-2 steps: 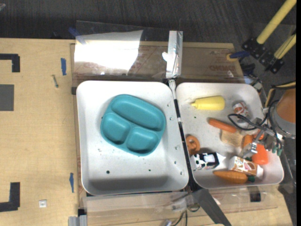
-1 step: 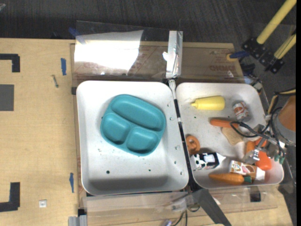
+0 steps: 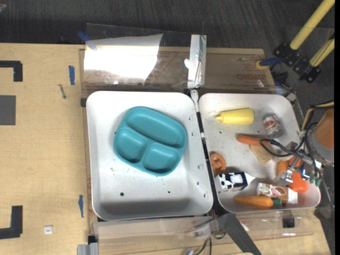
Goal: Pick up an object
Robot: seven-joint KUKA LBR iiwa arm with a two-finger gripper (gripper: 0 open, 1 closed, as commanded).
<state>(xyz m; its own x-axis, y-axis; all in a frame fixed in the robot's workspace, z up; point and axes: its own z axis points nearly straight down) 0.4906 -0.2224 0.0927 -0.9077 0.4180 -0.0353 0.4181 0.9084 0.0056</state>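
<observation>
**Reaching into the right bin's near corner**

Hanging over the near right corner of the right bin (image 3: 241, 101), the gripper (image 3: 295, 170) sat among a tangle of dark cables, with the orange band of the arm (image 3: 325, 134) showing at the right edge. How far the claw stood open could not be told, nor whether it had hold of anything, since cables and toys crowded around it.

The right bin held a scatter of small things. A yellow bottle (image 3: 235, 116) lay on its side near the far wall, and a small can (image 3: 271, 124) lay to its right. A carrot (image 3: 252, 139) lay near the middle of the bin, just left of the cables. A round orange piece (image 3: 217, 161) sat close to the left wall, and a black-and-white cow toy (image 3: 233, 180) lay just nearer than it. A second carrot (image 3: 255, 201) lay along the near wall, with a small carton (image 3: 272, 189) touching it on the far side. A red-orange piece (image 3: 299, 185) lay right beside the gripper.

The left bin (image 3: 101, 142) held a teal divided plate (image 3: 151, 139), set a little toward the far side.
</observation>
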